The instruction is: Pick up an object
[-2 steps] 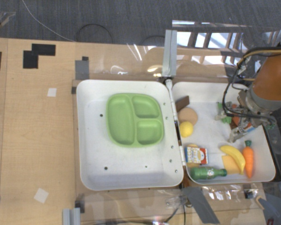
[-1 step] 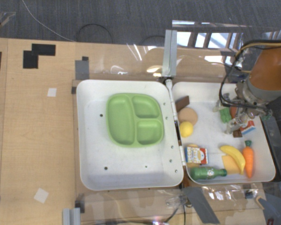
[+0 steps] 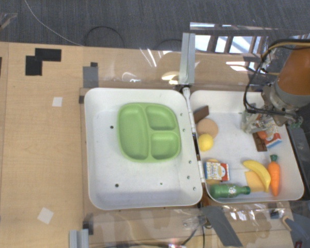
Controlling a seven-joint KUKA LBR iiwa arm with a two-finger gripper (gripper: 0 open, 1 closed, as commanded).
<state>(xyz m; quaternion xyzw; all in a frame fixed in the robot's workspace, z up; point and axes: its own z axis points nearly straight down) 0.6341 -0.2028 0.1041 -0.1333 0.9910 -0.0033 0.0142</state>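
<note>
The bench (image 3: 36, 154) has a light wooden top. Two shallow white bins stand on it side by side, touching at their inner walls. The left bin (image 3: 98, 190) is the larger one, and the right bin (image 3: 227, 110) sits near the far right end. Some black patches (image 3: 41, 61) are on the wood at the far left corner.

A green divided plate (image 3: 148, 132) lies in the left white bin (image 3: 98, 190). Black patches (image 3: 43, 59) mark the bench's (image 3: 36, 159) far left.
</note>
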